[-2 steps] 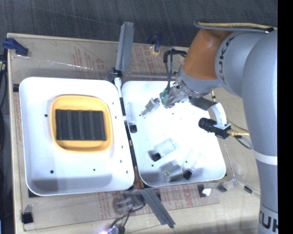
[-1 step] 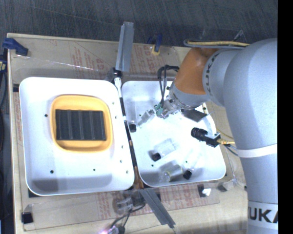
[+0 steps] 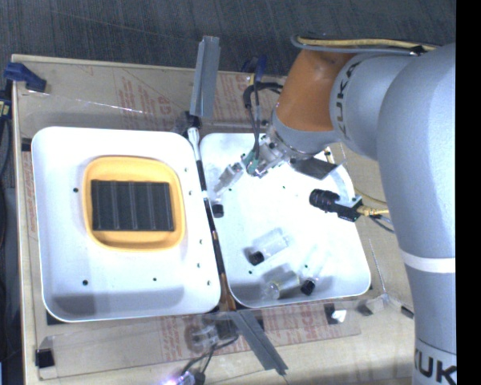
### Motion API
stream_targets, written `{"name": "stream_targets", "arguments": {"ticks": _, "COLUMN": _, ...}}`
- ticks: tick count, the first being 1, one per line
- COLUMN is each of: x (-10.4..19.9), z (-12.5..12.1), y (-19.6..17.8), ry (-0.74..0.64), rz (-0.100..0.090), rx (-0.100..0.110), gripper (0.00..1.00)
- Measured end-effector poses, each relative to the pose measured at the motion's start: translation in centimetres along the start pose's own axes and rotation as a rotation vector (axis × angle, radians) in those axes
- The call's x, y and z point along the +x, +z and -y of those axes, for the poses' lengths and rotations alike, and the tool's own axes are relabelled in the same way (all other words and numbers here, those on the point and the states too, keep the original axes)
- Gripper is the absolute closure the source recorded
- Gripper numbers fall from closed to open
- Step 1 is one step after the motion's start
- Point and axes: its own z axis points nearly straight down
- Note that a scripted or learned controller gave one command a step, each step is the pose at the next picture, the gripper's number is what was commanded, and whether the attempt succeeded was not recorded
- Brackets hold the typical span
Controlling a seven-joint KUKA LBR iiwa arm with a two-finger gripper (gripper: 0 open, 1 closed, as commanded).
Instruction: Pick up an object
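My gripper (image 3: 255,165) hangs low over the far left part of the right bin (image 3: 349,251), below the orange band of the arm. A small clear item (image 3: 226,178) lies just left of it, close to the bin's left wall. A small black piece (image 3: 217,210) sits a little nearer along that wall. Two clear bottles with black caps lie toward the bin's near side, one in the middle (image 3: 268,245) and one by the front wall (image 3: 285,282). Whether the gripper touches the clear item cannot be made out.
The left bin (image 3: 56,271) bears a yellow tray with a dark ribbed insert (image 3: 134,204). A metal divider bar (image 3: 204,74) runs between the bins at the back. A black cylindrical part (image 3: 330,201) juts from the wrist over the right bin.
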Motion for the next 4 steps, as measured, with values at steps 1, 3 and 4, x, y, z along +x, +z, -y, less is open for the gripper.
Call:
{"name": "stream_targets", "arguments": {"ticks": 1, "x": -6.1, "z": -0.9, "y": 4.6, "ry": -0.089, "rz": 0.000, "rx": 0.001, "gripper": 0.00}}
{"name": "stream_targets", "arguments": {"ticks": 3, "x": -2.8, "z": -3.8, "y": 4.0, "ry": -0.135, "rz": 0.003, "rx": 0.000, "gripper": 0.00}}
{"name": "stream_targets", "arguments": {"ticks": 4, "x": -2.8, "z": -3.8, "y": 4.0, "ry": -0.135, "rz": 0.003, "rx": 0.000, "gripper": 0.00}}
